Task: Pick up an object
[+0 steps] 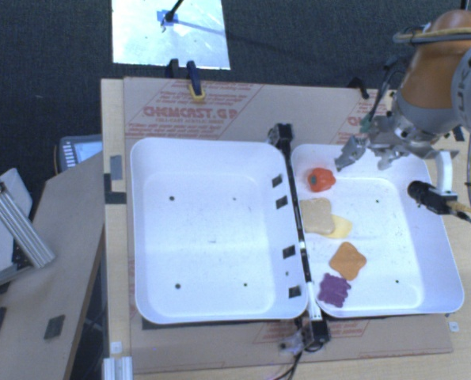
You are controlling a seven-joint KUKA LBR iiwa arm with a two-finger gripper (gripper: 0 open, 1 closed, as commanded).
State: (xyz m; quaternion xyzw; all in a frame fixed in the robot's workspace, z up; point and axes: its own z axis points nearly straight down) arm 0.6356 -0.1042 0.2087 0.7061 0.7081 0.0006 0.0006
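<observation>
The right bin (pixel 425 260) holds several small objects along its left side: a red-orange pepper-like piece (pixel 321 179) near the back, a tan slab (pixel 317 214) with a pale yellow piece (pixel 340 227) beside it, an orange chunk (pixel 348 260), and a purple piece (pixel 334 290) near the front. My gripper (pixel 370 155) hangs over the back edge of the right bin, to the right of the red-orange piece and above it. Its fingers (pixel 347 155) stand apart with nothing between them.
The left bin (pixel 211 236) lies beside the right one, joined by a row of black clips (pixel 286 204). Both sit on a cardboard sheet (pixel 219 105). A shiny plate (pixel 172 22) lies at the back. A black cable part (pixel 429 196) hangs over the right bin's rim.
</observation>
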